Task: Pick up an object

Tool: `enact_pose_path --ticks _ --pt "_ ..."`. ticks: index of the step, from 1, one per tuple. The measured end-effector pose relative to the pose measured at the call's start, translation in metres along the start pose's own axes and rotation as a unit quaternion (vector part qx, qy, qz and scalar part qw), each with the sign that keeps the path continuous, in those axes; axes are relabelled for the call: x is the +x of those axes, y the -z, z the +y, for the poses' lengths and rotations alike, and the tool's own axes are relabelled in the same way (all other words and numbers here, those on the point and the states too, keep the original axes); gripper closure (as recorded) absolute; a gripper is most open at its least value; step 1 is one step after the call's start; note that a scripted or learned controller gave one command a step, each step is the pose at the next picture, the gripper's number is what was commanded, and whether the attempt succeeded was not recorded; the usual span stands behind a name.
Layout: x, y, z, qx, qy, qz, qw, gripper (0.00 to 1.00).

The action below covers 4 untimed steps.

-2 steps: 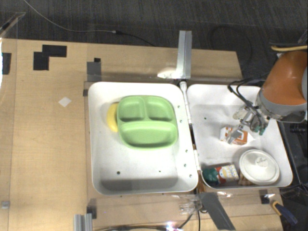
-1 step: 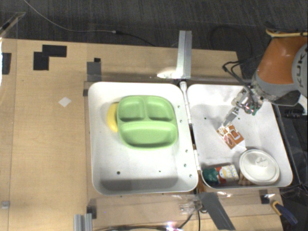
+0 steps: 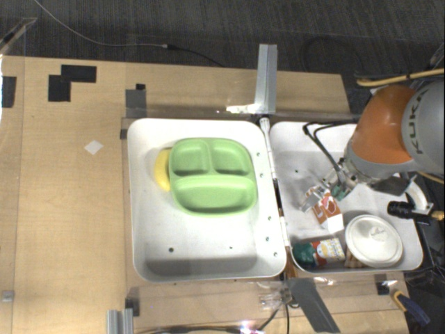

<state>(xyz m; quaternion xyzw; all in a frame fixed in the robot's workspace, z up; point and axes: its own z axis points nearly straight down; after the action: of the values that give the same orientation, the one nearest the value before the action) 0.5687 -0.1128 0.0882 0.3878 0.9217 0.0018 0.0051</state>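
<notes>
My gripper is low in the right bin, near its middle, at the end of the grey arm with the orange band. Just below and to the right of it lies a small orange and white packet; I cannot see whether the gripper touches it. A small bottle with a green cap and a red label lies on its side along the bin's front wall. Beside the bottle, in the front right corner, sits a round white bowl.
The left bin holds a green divided plate with a yellow object poking out from under its left edge. A metal post stands behind the wall between the bins. Black cables run across the right bin's back.
</notes>
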Motion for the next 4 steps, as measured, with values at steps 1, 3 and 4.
enact_pose_path --ticks 1,3,4 --pt "-0.002 0.013 0.003 -0.004 0.001 -0.004 1.0000 1.00" --pt "0.028 0.149 0.039 0.001 -0.118 0.001 0.9930 0.00" --pt "0.040 0.034 -0.022 0.002 -0.033 0.002 0.9994 0.00"
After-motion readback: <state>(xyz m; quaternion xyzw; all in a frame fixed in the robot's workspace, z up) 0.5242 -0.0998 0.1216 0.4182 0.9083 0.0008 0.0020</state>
